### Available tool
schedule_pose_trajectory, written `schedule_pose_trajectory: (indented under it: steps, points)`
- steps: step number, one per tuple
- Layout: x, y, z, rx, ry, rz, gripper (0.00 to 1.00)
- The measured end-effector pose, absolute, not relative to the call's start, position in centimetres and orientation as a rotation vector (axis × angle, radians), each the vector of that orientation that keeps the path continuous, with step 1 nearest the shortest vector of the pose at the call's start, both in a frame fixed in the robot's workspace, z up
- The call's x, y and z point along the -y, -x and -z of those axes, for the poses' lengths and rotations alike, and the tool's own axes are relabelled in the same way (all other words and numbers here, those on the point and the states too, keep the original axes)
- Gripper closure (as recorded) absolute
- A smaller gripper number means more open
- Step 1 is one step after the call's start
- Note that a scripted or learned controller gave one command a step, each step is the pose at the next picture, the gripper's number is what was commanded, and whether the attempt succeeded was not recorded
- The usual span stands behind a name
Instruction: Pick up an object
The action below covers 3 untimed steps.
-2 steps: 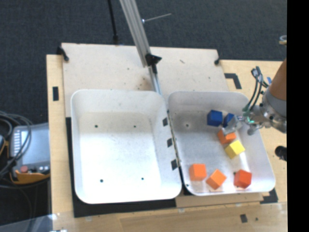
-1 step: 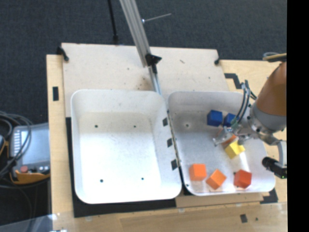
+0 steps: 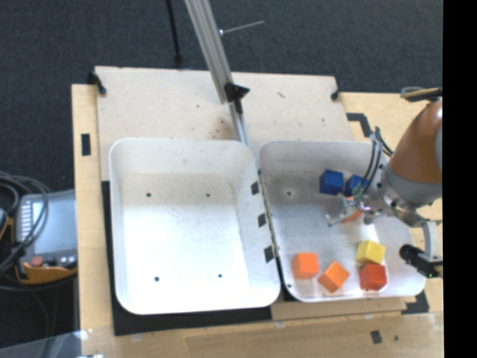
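Nearest, small rigid orange cubes (image 3: 305, 265) sit low in the right white bin (image 3: 298, 162): probably light, firm, best pinched across flat faces. The hand (image 3: 356, 209) hovers near the blue cube (image 3: 332, 182); its spread I cannot tell.

No writing, label, brand mark or number can be read anywhere. The grey device (image 3: 46, 233) at the nine o'clock edge has a pale screen and small buttons, but whatever marks it carries are too small and blurred to make out. The blocks and both bins show plain surfaces.
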<state>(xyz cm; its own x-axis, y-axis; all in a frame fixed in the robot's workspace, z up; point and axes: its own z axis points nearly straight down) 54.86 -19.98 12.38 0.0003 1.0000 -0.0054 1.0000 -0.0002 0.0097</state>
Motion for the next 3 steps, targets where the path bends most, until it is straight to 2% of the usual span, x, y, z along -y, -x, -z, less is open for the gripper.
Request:
schedule_pose_trajectory:
  steps: [1,3]
  points:
    - [20.0,-54.8,-13.0,-2.212,-2.223,-0.003,1.00]
    - [20.7,-53.7,-23.0,-2.215,-2.218,-0.004,1.00]
